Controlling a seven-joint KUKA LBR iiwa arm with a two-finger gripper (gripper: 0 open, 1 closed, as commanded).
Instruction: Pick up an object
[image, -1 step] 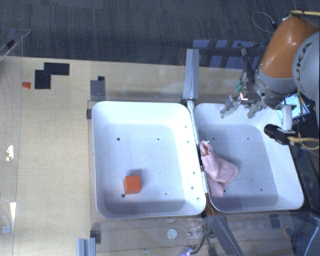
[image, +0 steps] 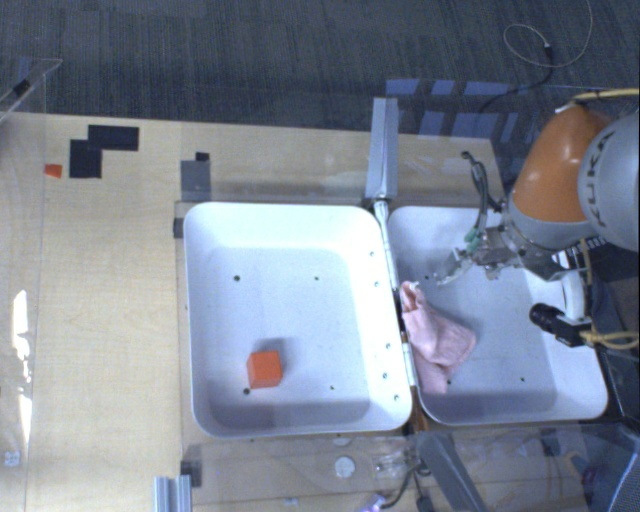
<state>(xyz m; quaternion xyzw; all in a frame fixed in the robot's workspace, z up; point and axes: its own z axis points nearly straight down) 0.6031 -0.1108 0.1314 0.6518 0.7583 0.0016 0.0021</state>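
An orange cube (image: 265, 369) lies in the left bin (image: 220, 240), near its front wall. A crumpled pink cloth (image: 436, 338) rests in the right bin (image: 570, 400), against the wall next to the divider. My gripper (image: 462, 260) hangs over the back half of the right bin, up and to the right of the cloth and apart from it. The grey arm with its orange band (image: 556, 165) comes in from the right. I see nothing held in the gripper.
A metal divider rail (image: 383, 160) runs between the two bins at the back. Black blocks (image: 100, 148) and a small orange tag (image: 53, 171) lie on the wooden bench at far left. A black cable fitting (image: 556, 322) sticks out below the wrist.
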